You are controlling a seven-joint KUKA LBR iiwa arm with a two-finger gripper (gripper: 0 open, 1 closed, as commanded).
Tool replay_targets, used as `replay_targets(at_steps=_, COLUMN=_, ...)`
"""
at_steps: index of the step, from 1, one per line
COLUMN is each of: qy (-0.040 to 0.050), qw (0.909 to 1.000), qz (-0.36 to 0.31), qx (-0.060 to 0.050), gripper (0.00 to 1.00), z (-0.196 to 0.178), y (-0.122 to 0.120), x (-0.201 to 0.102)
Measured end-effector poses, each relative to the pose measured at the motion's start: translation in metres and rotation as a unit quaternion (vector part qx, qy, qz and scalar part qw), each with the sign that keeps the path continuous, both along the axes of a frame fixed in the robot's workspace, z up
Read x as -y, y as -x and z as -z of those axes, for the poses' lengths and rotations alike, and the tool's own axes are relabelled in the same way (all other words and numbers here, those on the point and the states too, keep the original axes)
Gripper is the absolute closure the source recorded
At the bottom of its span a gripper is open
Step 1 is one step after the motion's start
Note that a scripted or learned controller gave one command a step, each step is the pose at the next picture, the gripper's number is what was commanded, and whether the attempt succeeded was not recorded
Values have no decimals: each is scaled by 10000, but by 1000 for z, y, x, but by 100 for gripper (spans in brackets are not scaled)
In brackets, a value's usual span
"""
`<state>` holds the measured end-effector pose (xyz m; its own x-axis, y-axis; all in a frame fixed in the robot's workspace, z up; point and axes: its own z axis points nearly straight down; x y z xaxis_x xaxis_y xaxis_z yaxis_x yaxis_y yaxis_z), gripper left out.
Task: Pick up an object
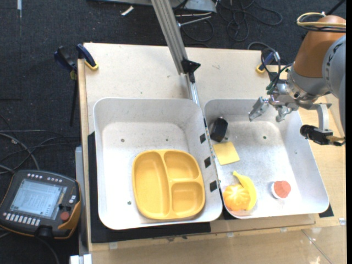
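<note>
1. The gripper (270,110) hangs open over the far edge of the right bin (308,169), its 2 fingers spread with nothing between them.
2. A black object (219,128) lies left of it.
3. Nearer lie a yellow card (226,153), a banana with an orange (241,194) and a red-topped piece (281,189).
4. The left bin (110,147) holds a yellow tray (168,184).

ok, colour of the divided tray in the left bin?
Yellow. The divided tray shows best in the camera view, lying in the left bin.

Dark carpet floor (38,48) with tangled cables (242,15), pale wooden bench (137,70), metal pole (170,26).
</note>
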<state>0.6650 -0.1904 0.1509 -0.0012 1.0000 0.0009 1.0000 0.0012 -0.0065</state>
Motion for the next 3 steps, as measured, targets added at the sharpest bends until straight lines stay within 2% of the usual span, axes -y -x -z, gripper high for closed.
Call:
replay_targets(at_steps=1, qy=3, qw=10000, qz=-8, qx=7, gripper=0, z=54, y=1, x=-1)
replay_targets(at_steps=2, qy=15, qw=10000, qz=-12, qx=49, gripper=100, z=39, y=-1, x=-1)
replay_targets(at_steps=3, qy=18, qw=10000, qz=8, qx=74, gripper=100, z=-24, y=1, x=3)
